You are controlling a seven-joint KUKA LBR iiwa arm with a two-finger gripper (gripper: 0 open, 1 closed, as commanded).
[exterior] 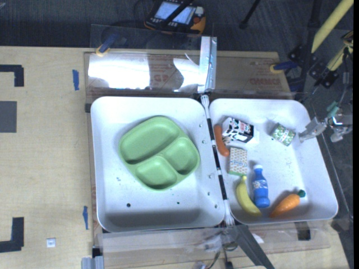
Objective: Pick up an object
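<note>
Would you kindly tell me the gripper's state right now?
Gripper: at the right bin's far right edge, holding nothing visible; open or shut cannot be told.

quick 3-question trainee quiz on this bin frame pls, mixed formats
1. True or false: the green divided plate lies in the right bin.
2. Which item touches the blue bottle on its left side? A) banana B) carrot C) green packet
3. Fill in: the carrot lies near the right bin's ____ edge (near/far).

Key
1. False; it lies in the left bin.
2. A, the banana.
3. Near.
</note>
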